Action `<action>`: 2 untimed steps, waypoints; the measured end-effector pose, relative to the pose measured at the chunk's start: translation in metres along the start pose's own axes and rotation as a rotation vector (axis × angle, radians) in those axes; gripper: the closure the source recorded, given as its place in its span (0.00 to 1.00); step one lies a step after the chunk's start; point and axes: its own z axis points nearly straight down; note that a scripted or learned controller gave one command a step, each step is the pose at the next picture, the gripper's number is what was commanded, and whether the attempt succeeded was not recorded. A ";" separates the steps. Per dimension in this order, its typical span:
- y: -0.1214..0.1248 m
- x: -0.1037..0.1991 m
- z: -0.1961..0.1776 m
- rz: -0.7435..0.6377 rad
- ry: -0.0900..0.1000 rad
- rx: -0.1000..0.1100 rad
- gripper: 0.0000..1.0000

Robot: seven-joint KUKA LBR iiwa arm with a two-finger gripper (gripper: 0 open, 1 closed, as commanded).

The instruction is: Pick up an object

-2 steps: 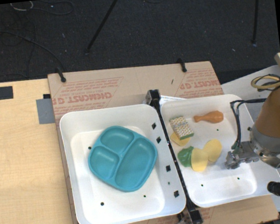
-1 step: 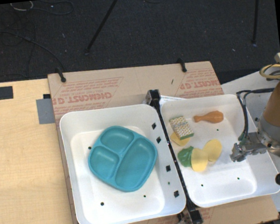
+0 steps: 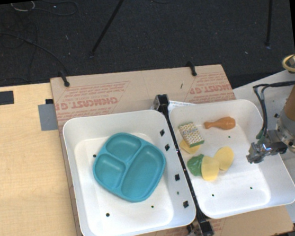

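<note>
Dark carpet floor (image 3: 126, 32) | wood counter (image 3: 22, 183) | cardboard sheet (image 3: 133, 92) | two white bins (image 3: 129, 226) | teal plate (image 3: 129, 166) in left bin | toy foods (image 3: 209, 163) in right bin | gripper (image 3: 257, 153) at right bin's edge, state unclear

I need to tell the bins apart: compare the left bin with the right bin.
The left bin holds one large thing, a teal divided plate; the right bin holds several small ones, among them an orange drumstick toy and a green piece. The gripper hovers over the right bin, not the left. Both are shallow, white and rectangular.
</note>
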 end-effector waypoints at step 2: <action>0.015 0.000 -0.096 0.000 -0.001 -0.002 1.00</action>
